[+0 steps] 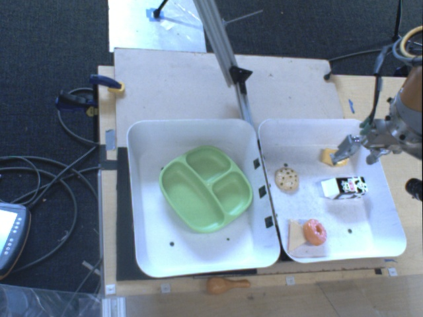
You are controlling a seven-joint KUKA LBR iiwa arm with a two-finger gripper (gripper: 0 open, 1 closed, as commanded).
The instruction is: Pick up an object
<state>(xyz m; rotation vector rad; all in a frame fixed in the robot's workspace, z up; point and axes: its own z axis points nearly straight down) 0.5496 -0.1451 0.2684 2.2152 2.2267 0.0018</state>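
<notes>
The right bin (390,233) holds a round cookie (287,178), a small black-and-white carton (344,187) lying on its side, a pink donut (315,232) beside a tan wedge (295,235), and a yellow chunk (327,156). My gripper (359,152) hangs over the bin's upper right part, just right of the yellow chunk and above the carton. Its two fingers stand apart, open, with nothing between them. One fingertip (342,152) is close to the yellow chunk; I cannot tell if it touches.
A green divided plate (206,187) lies in the left bin (142,243). A metal pole (221,38) slants down to the wall between the bins. A tan drumstick-shaped toy (227,284) lies on the bench in front of the bins. Cables trail at the far left.
</notes>
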